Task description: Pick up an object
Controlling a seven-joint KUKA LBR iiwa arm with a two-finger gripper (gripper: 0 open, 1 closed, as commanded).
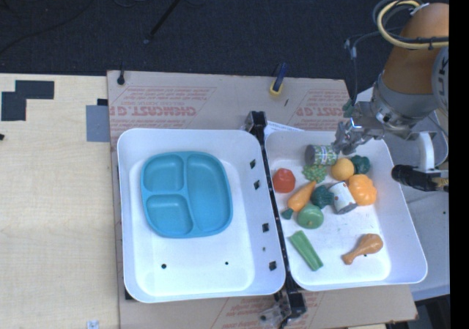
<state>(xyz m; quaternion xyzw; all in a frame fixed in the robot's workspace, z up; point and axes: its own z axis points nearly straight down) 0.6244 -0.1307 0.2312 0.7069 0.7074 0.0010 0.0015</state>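
The right bin [401, 247] holds a pile of toy food: a red tomato [283, 179], an orange carrot [300, 196], a green pepper [310, 217], a green can [320, 154], broccoli [315, 171], a yellow lemon [341, 169], an orange pepper [362, 190], a grey-white can [341, 196], a green cucumber [304, 249] and a brown drumstick [362, 247]. My gripper [346, 138] hovers over the bin's far side, just above the green can and the lemon. Nothing shows between its fingers.
The left bin [139, 261] carries a blue divided plate [185, 193]. A black divider [267, 203] with clips runs between the bins. A blue and yellow clamp [278, 80] sits on the cardboard behind them.
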